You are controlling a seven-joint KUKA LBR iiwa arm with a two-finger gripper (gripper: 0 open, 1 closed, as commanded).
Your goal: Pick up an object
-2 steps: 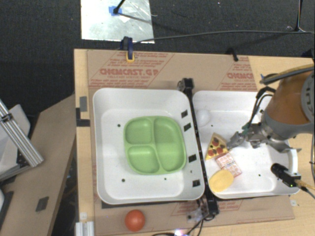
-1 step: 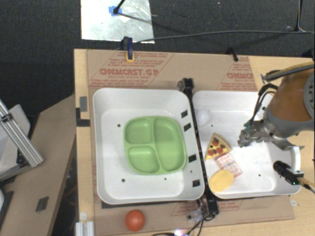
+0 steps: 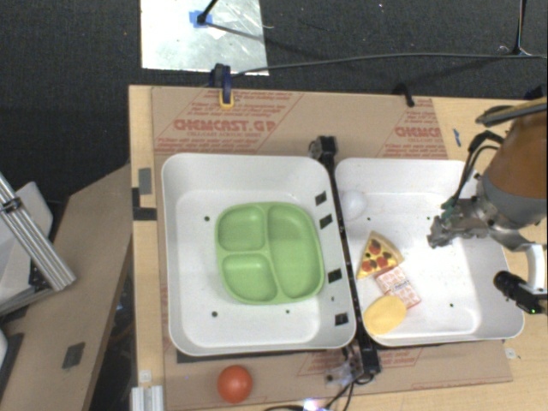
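Toy pizza slice [image 3: 378, 255], a flat plastic wedge with a tan crust edge and red topping dotted yellow, lies in the right bin [image 3: 467, 324] near its left wall, its long axis slanting with the tip toward the lower left and the crust toward the upper right. Just below it sits a small pink-and-white patterned packet [image 3: 401, 287], roughly rectangular, touching or nearly touching a smooth rounded yellow lump [image 3: 384, 314], lemon-like in shape. A faint white round thing [image 3: 352, 203] rests near the bin's upper left corner, hard to tell apart from the glossy white plastic. The pincer [image 3: 440, 229] hangs over the right bin's middle, well apart from the pizza slice; whether its fingers are open or closed I cannot tell, and nothing shows between them. The left bin [image 3: 184, 255] holds a pale green divided plate [image 3: 270, 253] with three smooth compartments and rounded corners. A red-orange ball [image 3: 235, 384] sits on the brown cardboard-covered counter [image 3: 282, 118] below the left bin
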